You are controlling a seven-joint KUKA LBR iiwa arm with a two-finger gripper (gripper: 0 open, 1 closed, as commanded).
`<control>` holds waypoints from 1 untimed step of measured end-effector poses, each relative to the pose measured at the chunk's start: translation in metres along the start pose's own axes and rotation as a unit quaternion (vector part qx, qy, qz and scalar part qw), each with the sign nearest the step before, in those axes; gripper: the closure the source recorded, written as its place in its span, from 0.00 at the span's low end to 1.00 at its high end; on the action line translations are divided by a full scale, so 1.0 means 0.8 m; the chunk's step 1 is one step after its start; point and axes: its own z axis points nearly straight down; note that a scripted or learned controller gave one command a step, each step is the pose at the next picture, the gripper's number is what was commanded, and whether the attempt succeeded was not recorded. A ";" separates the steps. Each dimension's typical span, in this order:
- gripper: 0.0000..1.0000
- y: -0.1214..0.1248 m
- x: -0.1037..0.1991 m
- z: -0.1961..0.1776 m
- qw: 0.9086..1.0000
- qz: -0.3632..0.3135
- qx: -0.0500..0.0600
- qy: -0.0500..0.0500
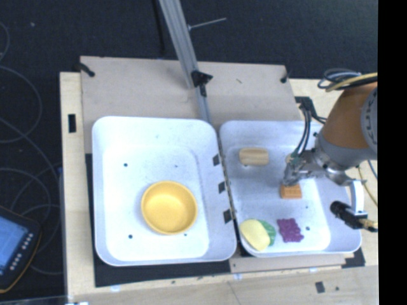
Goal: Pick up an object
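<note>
My gripper (293, 178) hangs over the middle of the right bin (254, 138), reaching in from the right. Directly under its tip lies a small orange block (291, 192), touching or nearly touching the fingers. A tan wooden block (253, 156) rests to the left of the gripper, near the bin's back. At the bin's front sit a yellow-and-green round object (257, 234) and a purple bunch of grapes (290, 229). The left bin (114, 145) holds a yellow bowl (168, 207).
A grey metal pole (181, 40) slants down from the top to the gap between the two bins. Brown board lies behind the bins. Black clips sit along the divider between the bins.
</note>
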 end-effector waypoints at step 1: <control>1.00 0.009 -0.006 -0.057 1.000 -0.004 0.002 0.001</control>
